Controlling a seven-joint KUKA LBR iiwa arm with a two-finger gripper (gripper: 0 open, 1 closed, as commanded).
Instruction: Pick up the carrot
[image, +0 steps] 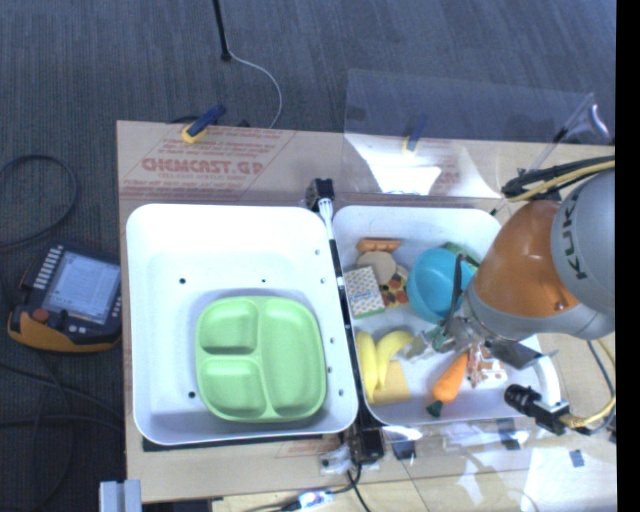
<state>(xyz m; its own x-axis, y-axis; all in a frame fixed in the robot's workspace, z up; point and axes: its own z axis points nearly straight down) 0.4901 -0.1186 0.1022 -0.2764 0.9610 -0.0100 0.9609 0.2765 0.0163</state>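
The carrot (450, 381) is orange with a green stub at its lower left end. It lies tilted near the front of the right bin (415, 216). My gripper (457, 343) hangs at the carrot's upper end, below the orange band of the arm (530, 275), and looks to be touching or just above that end. The arm's body covers the right part of the bin. I cannot see the carrot clearly held.
A blue bowl (440, 281) sits just behind the gripper. A banana (371, 362) and a yellow block (396, 381) lie left of the carrot. A patterned box (362, 292) and small toys stand further back. The left bin (160, 250) holds a green divided plate (262, 358).
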